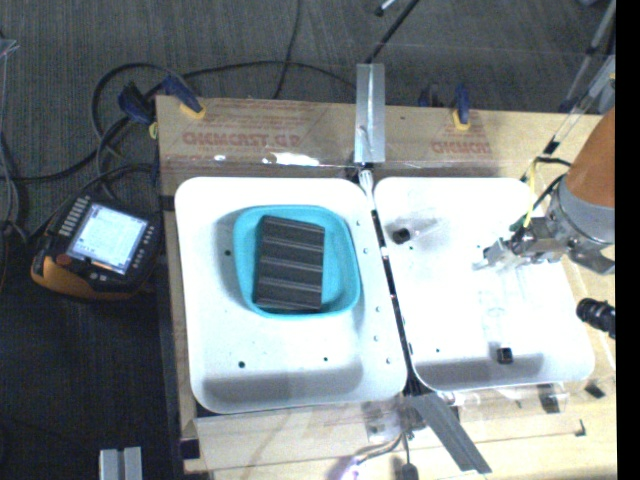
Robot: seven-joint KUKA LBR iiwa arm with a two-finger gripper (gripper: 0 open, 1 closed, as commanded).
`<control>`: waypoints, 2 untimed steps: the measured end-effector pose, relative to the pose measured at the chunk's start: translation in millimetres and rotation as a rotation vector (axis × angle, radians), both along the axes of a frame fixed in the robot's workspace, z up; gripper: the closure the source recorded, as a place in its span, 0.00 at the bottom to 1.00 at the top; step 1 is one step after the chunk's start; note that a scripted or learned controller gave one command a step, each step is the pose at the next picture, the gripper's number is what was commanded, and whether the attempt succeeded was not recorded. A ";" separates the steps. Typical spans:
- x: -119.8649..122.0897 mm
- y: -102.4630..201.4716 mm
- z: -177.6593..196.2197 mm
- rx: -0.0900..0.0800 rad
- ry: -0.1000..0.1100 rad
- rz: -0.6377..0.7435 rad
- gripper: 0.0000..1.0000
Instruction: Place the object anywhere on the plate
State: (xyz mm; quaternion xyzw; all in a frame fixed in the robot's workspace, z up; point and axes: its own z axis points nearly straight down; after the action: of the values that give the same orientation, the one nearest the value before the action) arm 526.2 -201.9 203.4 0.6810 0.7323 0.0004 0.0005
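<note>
While the arm (600, 183) is reaching in from the right, the bench's near edge is showing a grey metal bracket (455, 438) that is jutting out below the seam between the two bins. Just above it, the right bin (440, 348) is lying white and shallow, with a small dark piece (504, 354) sitting near its front wall and another small dark spot (400, 235) lying farther back near its left wall.

In the left bin (205, 298), the blue plate (345, 268) is sitting toward the middle and back, and the dark ridged block (290, 263) is lying flat on it. The block is a rectangle with its long axis running from the near side to the far side of the bench, tilting slightly so that its far end is leaning to the right; its ridges are running across its short width. It is resting inside the plate's rim, with blue showing on all sides.

Over the right bin's right half, the gripper (505, 251) is hanging at mid depth, well apart from the plate and the block. Its parts are pale and blurring against the white bin, so I cannot tell how far apart it is standing, and nothing can be made out in its grasp.

Farther back, a brown board (250, 138) is running behind both bins, with a blue clamp (180, 95) on its left corner and a yellow-tipped clamp (460, 113) to the right. On the floor to the left, a handheld control pendant (100, 243) with a lit screen is lying among black cables (130, 78).
</note>
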 end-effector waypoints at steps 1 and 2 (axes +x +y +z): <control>0.0 0.0 0.0 0.000 0.000 0.000 0.00; -4.4 61.7 -69.5 0.000 0.004 -0.117 0.00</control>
State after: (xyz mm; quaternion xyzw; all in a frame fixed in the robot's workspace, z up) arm 521.8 -140.2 133.9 0.7227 0.6912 -0.0009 -0.0010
